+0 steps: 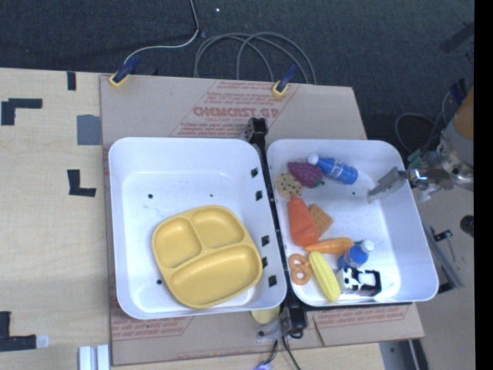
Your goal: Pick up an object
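The right bin (400, 230) holds several toy foods. A blue bottle (336, 169) lies beside a purple eggplant (306, 173) and a round cookie (287, 184) at the back. An orange wedge (301, 220) rests on a cracker (321, 220) in the middle. Toward the front are a carrot (330, 246), a pretzel (299, 267), a corn cob (325, 275), a small blue bottle (356, 254) and a black-and-white toy (360, 280). My gripper (382, 186) hangs over the bin's right side, to the right of the blue bottle, with nothing seen in it.
The left bin (131, 183) carries a yellow divided plate (206, 254). Both bins rest on a cardboard sheet (231, 110) clamped at its far edge. Cables (254, 52) loop behind it. The arm's wrist (454, 160) stands past the right bin's rim.
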